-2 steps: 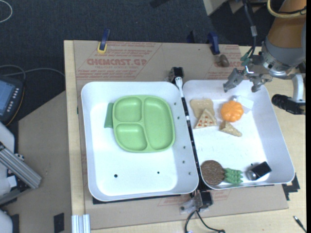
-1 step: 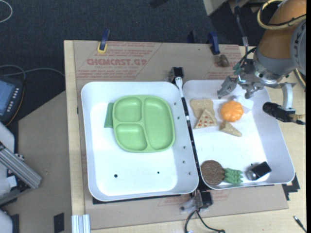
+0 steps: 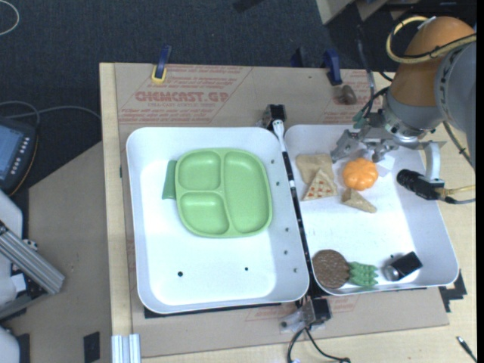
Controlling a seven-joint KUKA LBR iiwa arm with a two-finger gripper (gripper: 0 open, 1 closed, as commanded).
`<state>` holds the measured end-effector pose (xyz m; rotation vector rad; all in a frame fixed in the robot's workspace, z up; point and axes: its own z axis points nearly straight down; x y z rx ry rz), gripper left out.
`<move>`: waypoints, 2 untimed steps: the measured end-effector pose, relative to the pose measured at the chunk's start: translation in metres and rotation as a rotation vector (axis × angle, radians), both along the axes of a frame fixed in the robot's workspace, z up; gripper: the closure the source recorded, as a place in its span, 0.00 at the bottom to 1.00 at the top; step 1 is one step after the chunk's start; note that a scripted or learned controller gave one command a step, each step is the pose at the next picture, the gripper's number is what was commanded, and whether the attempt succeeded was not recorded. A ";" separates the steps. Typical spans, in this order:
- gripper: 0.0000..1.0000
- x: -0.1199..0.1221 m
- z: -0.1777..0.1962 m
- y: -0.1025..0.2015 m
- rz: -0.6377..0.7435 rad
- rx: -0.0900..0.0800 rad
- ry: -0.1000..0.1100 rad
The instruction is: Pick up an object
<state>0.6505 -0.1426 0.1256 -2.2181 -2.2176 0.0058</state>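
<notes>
You've got a brown bench (image 3: 227, 89) carrying two shallow white bins side by side. The left bin (image 3: 151, 263) holds a green divided plate (image 3: 223, 191) with three compartments, sitting toward its upper middle. The right bin (image 3: 427, 233) has all the small stuff.

The arm (image 3: 431, 66) comes in from the upper right, its orange band above the wrist, and leans down over the far edge of the right bin. The gripper (image 3: 363, 144) hangs just above and behind the orange pumpkin-like object (image 3: 359, 174). The fingers look spread, one toward the left (image 3: 344, 146) and one over the top of the pumpkin; nothing sits between them. How close the tips are to the pumpkin you can't tell from this angle.

Objects in the right bin, big to small:
- orange pumpkin-like object, upper middle, right under the gripper
- tan flat piece (image 3: 312, 165) at upper left, touching a pizza-slice wedge (image 3: 321, 185) below it
- brown round cookie (image 3: 330, 267) at the near edge, with a green leafy piece (image 3: 362, 274) just beside it
- small tan wedge (image 3: 360, 200) just below the pumpkin
- black-and-silver small item (image 3: 401, 267) at the near right corner
</notes>
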 end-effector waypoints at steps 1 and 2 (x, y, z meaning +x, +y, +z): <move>0.00 0.002 -0.027 0.001 0.002 -0.001 -0.011; 1.00 0.002 -0.018 0.001 0.001 -0.002 -0.010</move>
